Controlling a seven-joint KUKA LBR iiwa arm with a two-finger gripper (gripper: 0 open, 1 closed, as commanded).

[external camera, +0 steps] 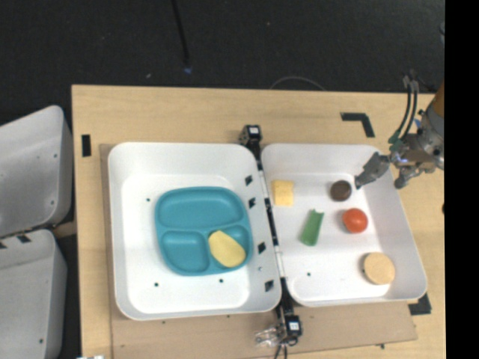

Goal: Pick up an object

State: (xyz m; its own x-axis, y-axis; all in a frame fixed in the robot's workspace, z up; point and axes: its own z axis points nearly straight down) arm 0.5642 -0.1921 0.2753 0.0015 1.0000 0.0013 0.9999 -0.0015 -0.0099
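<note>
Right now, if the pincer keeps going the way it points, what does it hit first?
Likely the dark brown round piece: the pincer angles down-left toward it in the right bin. Its height above the bin is unclear from this view.

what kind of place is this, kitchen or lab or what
Most likely a robotics lab bench, not a kitchen: two white bins sit on a wooden bench, a teal tray and toy food lie in them, and a gripper reaches in.
</note>
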